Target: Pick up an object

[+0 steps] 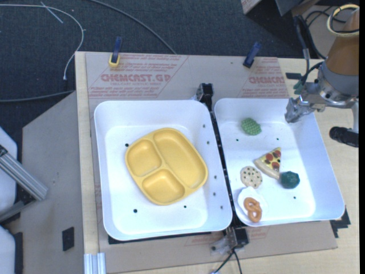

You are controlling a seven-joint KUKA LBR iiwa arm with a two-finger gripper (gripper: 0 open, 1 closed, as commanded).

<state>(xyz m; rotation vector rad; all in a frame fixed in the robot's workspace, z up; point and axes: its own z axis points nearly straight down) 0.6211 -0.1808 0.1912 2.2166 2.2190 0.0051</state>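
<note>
The right bin (319,153) holds several small toy foods. A light green leafy piece (250,127) lies near its back. A pizza slice (270,162) and a dark green lump (290,179) sit in the middle, with a chocolate-chip cookie (251,177) to their left. A pretzel (254,209) rests on a small white plate (245,198) at the front. My gripper (293,112) hangs over the bin's back right corner, to the right of the leafy piece and apart from it. Nothing shows in its grasp.
A yellow divided tray (165,164) lies in the left bin (114,130). Black clamps (205,91) sit where the two bins meet at the back. Blue clamps (116,51) hold the cardboard sheet at its far edge. The arm's orange band (345,56) is at the upper right.
</note>
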